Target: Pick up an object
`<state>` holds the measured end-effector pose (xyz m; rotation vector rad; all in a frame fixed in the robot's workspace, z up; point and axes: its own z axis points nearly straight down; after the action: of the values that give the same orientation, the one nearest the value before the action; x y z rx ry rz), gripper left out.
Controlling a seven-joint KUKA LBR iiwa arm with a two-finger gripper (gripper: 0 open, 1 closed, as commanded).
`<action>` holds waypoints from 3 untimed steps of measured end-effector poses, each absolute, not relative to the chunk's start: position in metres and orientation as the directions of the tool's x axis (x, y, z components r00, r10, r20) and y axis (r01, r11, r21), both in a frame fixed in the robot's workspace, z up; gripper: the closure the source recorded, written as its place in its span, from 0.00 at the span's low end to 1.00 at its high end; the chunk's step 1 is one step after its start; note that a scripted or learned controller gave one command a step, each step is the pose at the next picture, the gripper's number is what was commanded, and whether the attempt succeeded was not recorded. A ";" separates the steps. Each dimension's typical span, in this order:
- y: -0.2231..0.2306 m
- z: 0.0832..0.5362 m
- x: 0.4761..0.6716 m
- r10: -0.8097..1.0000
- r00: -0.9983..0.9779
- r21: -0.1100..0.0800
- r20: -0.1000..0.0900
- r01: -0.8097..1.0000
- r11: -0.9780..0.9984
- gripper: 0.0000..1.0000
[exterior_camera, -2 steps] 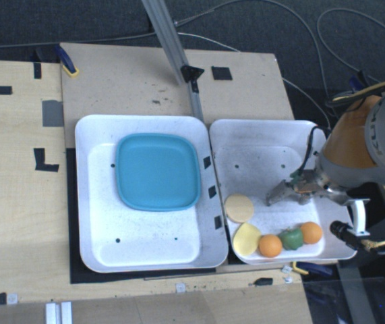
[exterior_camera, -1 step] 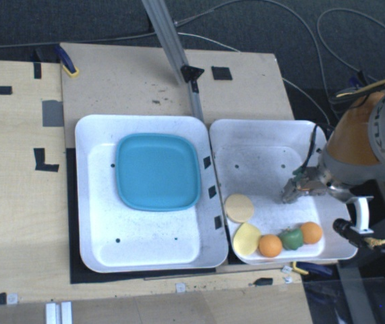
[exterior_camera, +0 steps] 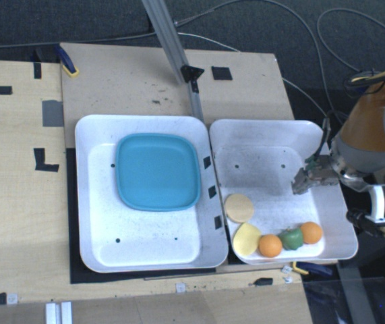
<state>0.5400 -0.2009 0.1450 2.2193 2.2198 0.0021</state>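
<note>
Small rounded food-like pieces lie in the right-hand shallow white bin (exterior_camera: pixel 246 140), none bearing any readable label or writing: a pale cream disc (exterior_camera: pixel 239 207) near its left wall, a yellow lemon-like piece (exterior_camera: pixel 246 239) just below that, then along the near wall an orange ball (exterior_camera: pixel 270 246), a green lump (exterior_camera: pixel 291 238) and a second orange ball (exterior_camera: pixel 311 232). Left of this bin, the other white bin (exterior_camera: pixel 91 201) holds a square turquoise plate (exterior_camera: pixel 157 171). Over the right bin's right side the grey two-finger gripper (exterior_camera: pixel 303 183) hangs above bare floor, carrying nothing; whether it is spread cannot be told.
</note>
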 end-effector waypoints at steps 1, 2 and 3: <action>-0.207 0.189 0.540 1.000 0.000 0.003 -0.001 1.000 0.000 1.00; -0.207 0.238 0.541 1.000 -0.001 0.003 -0.001 1.000 0.001 1.00; -0.159 0.245 0.564 1.000 -0.005 0.000 0.001 1.000 0.005 1.00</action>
<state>0.5640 -0.1591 0.2454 2.2163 2.2272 0.0015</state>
